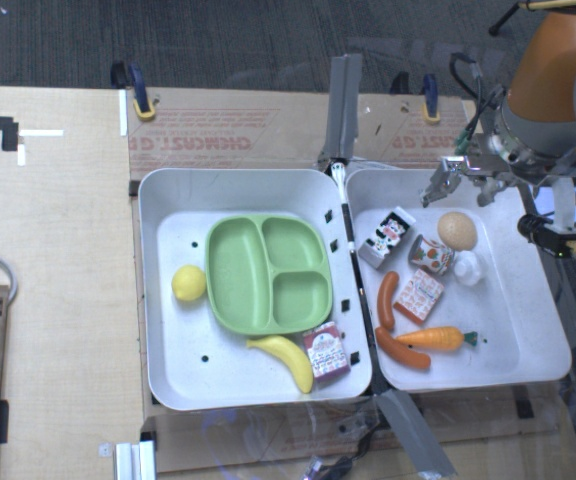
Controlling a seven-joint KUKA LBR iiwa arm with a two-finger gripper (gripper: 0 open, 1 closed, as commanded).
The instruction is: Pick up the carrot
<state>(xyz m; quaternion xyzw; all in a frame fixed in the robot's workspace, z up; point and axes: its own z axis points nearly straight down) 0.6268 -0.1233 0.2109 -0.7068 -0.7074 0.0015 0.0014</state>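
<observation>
Lying near the right bin (538, 353)'s front wall, the carrot (434, 339) is sitting untouched; the gripper (465, 180) is hovering open above its far edge.

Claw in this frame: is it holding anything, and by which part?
Nothing is held. The claw hangs open over the right bin's far edge, apart from the carrot lying near the front.

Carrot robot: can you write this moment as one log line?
tool: open, above right bin's far edge | carrot: lying in right bin, beside sausages, untouched | pick: not yet done
</observation>
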